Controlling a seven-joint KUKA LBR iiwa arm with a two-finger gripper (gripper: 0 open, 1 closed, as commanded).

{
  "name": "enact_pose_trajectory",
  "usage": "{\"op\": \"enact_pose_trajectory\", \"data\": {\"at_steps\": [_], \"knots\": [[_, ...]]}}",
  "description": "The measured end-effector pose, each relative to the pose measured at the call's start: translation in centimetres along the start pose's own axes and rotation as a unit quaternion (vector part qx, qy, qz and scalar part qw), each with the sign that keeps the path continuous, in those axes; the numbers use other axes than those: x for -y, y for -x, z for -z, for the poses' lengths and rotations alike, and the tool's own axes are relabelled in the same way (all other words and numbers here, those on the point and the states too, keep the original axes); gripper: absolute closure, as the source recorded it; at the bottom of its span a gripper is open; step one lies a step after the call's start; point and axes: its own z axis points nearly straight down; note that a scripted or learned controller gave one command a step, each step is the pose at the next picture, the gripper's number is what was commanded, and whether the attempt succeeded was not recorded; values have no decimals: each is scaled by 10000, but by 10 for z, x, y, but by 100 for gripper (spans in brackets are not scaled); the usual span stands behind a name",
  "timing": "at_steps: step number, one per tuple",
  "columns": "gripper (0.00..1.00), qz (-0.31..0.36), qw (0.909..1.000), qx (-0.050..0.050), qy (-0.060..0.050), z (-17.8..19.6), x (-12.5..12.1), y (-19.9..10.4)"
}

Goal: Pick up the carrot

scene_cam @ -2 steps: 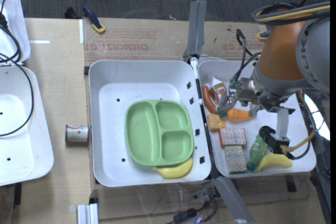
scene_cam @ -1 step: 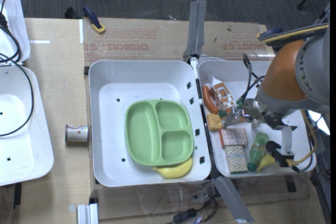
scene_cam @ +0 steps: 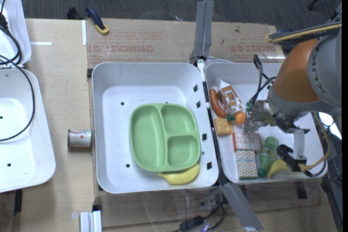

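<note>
The gripper (scene_cam: pixel 251 123) hangs low over the right white bin (scene_cam: pixel 310 174), just beside the small orange carrot (scene_cam: pixel 239 116); its grip cannot be told.

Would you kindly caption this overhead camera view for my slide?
KUKA arm's claw hovers over toy food in the right bin, near the carrot; green divided plate and banana occupy the left bin.

bins: two white (scene_cam: pixel 103 133) (scene_cam: pixel 228 70) | green divided plate (scene_cam: pixel 166 137): one | banana (scene_cam: pixel 180 175): one, far from the fingers | carrot (scene_cam: pixel 217 103): one, near the fingers | patterned cards (scene_cam: pixel 247 164) (scene_cam: pixel 247 142): two, just below the fingers | tin can (scene_cam: pixel 80 139) on the bench: one
</note>
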Motion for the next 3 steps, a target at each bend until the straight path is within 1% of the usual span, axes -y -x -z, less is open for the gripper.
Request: {"op": "enact_pose_trajectory", "data": {"at_steps": [1,2,3], "knots": [[100,-653,9979,3,-2,91,-27,-78],[0,-655,9979,7,-6,91,-26,-77],[0,-709,9975,8,-5,90,-40,-89]]}}
